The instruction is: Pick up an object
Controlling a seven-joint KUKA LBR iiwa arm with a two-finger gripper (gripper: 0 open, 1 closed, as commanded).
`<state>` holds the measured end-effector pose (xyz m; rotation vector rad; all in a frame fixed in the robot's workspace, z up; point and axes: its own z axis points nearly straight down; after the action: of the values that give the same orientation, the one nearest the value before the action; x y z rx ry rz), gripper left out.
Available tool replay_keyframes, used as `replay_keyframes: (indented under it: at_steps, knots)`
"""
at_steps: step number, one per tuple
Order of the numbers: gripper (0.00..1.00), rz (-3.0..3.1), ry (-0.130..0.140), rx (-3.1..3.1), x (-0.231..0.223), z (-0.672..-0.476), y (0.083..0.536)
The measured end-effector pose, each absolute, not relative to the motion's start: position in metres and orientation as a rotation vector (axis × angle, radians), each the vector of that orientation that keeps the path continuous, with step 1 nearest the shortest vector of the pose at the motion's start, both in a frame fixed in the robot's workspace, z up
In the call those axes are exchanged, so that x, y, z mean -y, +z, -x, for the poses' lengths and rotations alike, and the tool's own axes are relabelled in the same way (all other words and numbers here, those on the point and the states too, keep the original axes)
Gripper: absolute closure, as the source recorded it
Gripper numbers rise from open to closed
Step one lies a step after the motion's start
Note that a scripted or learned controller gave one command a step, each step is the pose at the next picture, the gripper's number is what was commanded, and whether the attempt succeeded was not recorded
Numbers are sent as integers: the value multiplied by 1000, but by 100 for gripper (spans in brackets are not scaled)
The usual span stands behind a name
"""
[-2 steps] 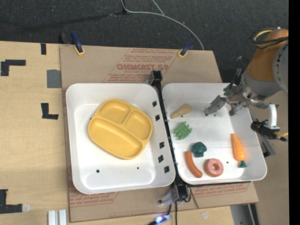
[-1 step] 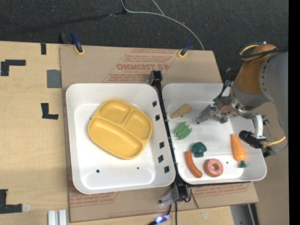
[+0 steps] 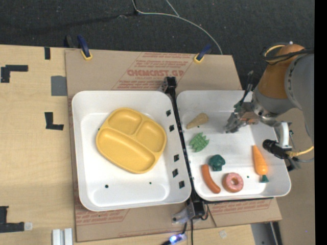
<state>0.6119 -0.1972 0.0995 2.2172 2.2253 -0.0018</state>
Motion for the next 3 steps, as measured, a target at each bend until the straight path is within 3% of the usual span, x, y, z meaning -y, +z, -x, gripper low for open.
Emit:
replay_keyframes:
  at_steps: [2, 3]
  knots:
    - [100, -2217, 4, -2221, 190, -622, 209]
    - [100, -2215, 2, -2230, 132, -619, 220]
